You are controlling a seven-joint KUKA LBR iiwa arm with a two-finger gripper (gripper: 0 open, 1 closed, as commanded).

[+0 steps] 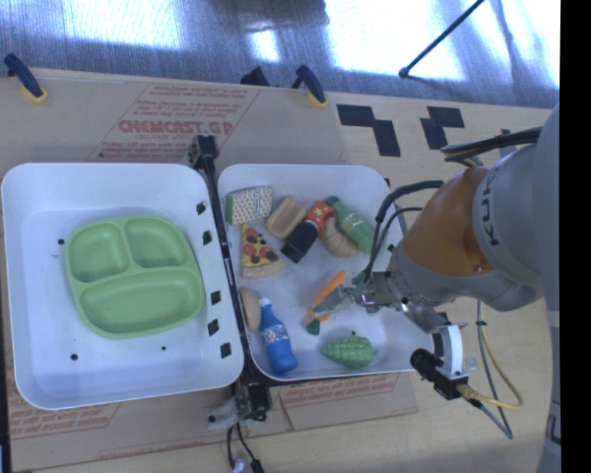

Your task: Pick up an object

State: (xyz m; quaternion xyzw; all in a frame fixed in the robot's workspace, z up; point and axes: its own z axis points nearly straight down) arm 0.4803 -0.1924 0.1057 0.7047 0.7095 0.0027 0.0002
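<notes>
The right bin (399,348) holds several toy foods. An orange carrot with a green top (325,294) lies in its middle, a blue bottle (275,338) near the front left, and a bumpy green piece (350,351) near the front. A pizza slice (259,250), a bread roll (284,215), a dark block (300,240) and a green bottle (351,225) sit toward the back. My gripper (359,292) is low in this bin, right beside the carrot's right end. The grey wrist and orange band (448,235) hide the bin's right side.
The left bin (25,363) holds a green divided plate (133,274). A textured tan square (249,204) leans in the right bin's back left corner. A black clip rail (217,254) runs between the bins. Cables (492,387) hang from the wrist over the bench's front right.
</notes>
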